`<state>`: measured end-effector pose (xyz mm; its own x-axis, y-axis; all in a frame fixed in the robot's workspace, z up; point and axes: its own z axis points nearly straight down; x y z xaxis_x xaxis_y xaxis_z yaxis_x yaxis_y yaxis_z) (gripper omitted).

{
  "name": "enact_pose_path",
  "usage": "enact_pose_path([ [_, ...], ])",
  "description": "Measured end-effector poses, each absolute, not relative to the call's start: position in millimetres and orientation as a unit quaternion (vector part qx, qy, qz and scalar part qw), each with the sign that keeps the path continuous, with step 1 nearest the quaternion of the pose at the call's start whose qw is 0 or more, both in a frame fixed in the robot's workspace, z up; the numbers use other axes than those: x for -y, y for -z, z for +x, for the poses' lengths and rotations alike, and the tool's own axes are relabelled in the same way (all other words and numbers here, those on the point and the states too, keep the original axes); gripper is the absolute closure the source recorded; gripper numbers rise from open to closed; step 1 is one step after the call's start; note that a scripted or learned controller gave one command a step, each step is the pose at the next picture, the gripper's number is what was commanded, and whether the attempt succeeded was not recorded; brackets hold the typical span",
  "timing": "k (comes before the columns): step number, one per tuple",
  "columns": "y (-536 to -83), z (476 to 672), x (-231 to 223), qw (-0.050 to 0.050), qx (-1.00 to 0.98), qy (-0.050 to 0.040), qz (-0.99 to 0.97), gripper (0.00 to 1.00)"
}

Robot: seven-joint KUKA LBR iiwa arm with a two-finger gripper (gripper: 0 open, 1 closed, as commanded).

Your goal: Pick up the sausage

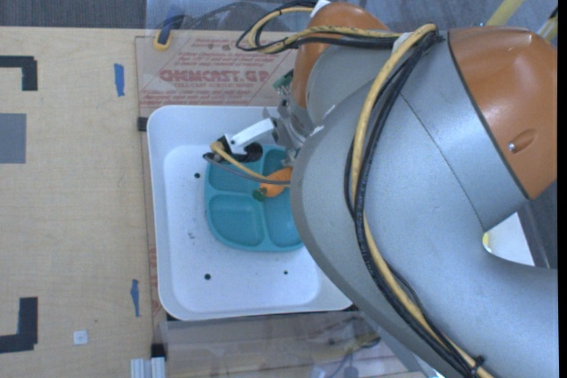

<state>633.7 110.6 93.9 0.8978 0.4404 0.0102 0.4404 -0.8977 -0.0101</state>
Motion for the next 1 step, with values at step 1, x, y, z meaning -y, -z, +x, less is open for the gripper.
enact_pose_path([
  [1,-94.8,626.9,-109.5,0.002,0.409,0.0063,-0.913,1.00],
])
